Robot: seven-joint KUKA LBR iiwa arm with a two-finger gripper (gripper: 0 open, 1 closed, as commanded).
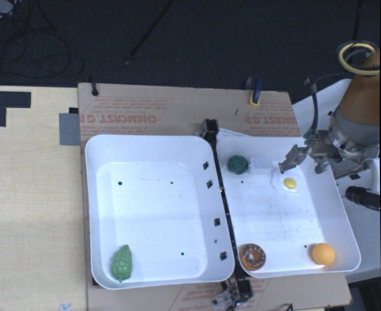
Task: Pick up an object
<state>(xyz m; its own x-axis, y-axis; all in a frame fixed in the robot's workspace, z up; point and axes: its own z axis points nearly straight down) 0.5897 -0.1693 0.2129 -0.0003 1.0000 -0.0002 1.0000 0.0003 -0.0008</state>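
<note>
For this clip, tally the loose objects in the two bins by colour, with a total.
Green: 2, the light green lump in the left bin and the dark green ball in the right bin
Yellow: 1, the small yellow piece
Orange: 1, the orange ball
Brown: 1, the doughnut
Total: 5

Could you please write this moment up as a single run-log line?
gripper: open, above right bin, near yellow piece | holding: nothing | right bin: green ball, donut, orange | left bin: green lump

The arm (362,102) shows a broad orange band over a grey metal wrist, with a black cable at its nine o'clock and a yellow-ringed collar on top.
</note>
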